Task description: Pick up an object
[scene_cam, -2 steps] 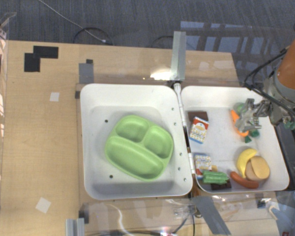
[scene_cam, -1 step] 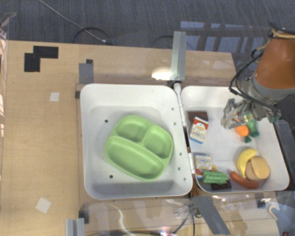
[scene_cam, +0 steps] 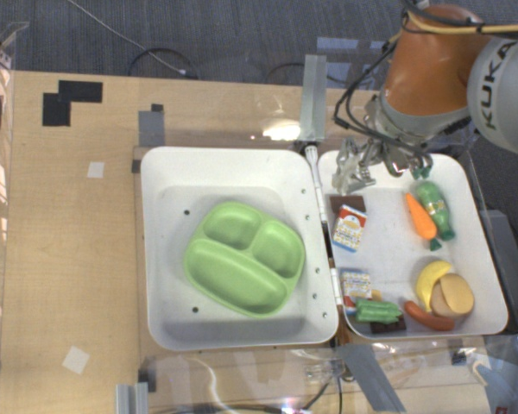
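Note:
My gripper (scene_cam: 353, 176) hangs over the far left corner of the right bin (scene_cam: 475, 188), open, with nothing between its fingers. Just in front of it lies a small red and white carton (scene_cam: 350, 225). An orange carrot (scene_cam: 420, 216) and a green bottle (scene_cam: 435, 206) lie side by side to the gripper's right. Toward the near edge are a yellow banana (scene_cam: 430, 280), a round tan piece (scene_cam: 456, 296), a red sausage (scene_cam: 428, 316), a green and dark block (scene_cam: 380, 310) and a small pale packet (scene_cam: 356, 281).
The left bin (scene_cam: 168, 188) holds a green divided plate (scene_cam: 245, 256). A raised rim (scene_cam: 321, 231) separates the two bins. The arm's orange band (scene_cam: 427, 59) looms over the right bin's far edge, with cables beside it.

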